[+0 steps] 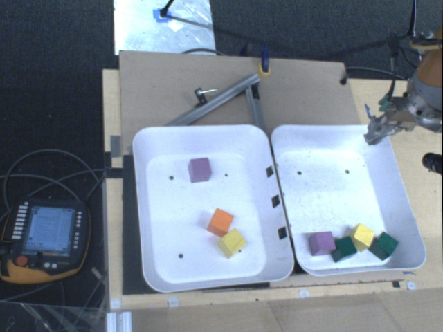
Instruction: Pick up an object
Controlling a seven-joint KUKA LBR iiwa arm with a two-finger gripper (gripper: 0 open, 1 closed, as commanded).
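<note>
While the claw (pixel 374 135) hangs over the far right corner of the right bin (pixel 346 147), I cannot tell how it is set, and nothing shows in it. On the pale wooden surface (pixel 304 81), the left bin (pixel 149 206) holds a purple cube (pixel 199 169), an orange cube (pixel 220 221) and a yellow cube (pixel 232 242) (the last two touching), while along the right bin's near edge sit a purple block (pixel 321 242), a dark green block (pixel 343 248), a yellow block (pixel 362 236) and a second green block (pixel 383 245). Dark carpet (pixel 55 61) surrounds the surface, with a teach pendant (pixel 44 239) and its cables lying at the left and a shiny sheet (pixel 163 16) beyond the far edge.
</note>
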